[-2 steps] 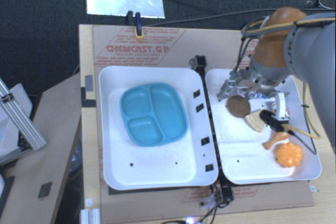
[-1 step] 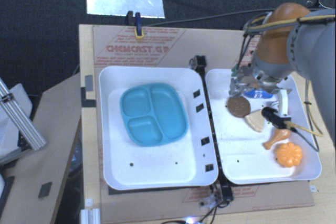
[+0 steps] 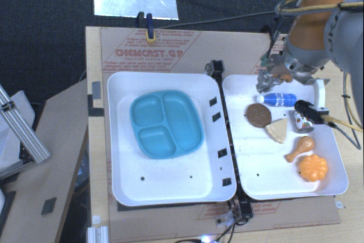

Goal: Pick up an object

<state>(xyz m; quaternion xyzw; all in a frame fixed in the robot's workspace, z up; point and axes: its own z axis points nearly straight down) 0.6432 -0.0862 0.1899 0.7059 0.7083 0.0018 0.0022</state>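
Observation:
My gripper [image 3: 264, 85] hangs over the far left part of the right bin [image 3: 333, 190], just above and left of a blue and white bottle [image 3: 280, 99] that lies on its side. A round brown cookie [image 3: 258, 115] rests in front of the bottle. Beside it lies a pale wedge [image 3: 277, 131]. Further toward the front are a tan drumstick [image 3: 300, 148] and an orange pumpkin [image 3: 313, 168]. Nothing shows between the gripper's tips.
The left bin [image 3: 122, 179] holds a light blue divided plate [image 3: 166, 123]. A black hinge strip [image 3: 223, 134] runs between the two bins. A blue and yellow clamp [image 3: 149, 28] stands on the bench's far edge.

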